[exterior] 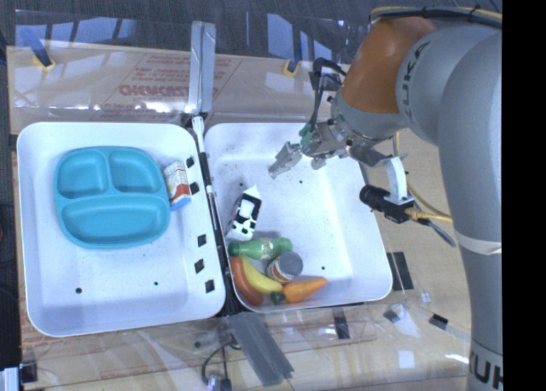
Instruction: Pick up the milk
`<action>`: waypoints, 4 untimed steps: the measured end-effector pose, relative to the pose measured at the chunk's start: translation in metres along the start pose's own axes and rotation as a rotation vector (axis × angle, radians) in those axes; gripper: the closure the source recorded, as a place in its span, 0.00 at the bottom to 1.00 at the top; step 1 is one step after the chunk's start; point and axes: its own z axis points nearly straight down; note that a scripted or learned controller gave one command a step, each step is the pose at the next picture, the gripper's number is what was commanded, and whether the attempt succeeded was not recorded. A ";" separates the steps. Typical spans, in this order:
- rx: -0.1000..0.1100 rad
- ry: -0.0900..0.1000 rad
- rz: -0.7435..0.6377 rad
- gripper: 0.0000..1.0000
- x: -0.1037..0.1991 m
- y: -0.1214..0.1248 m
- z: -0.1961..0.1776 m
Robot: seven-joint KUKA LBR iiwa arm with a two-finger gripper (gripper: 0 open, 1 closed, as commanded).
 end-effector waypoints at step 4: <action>-0.034 -0.003 0.227 0.00 0.043 -0.023 0.086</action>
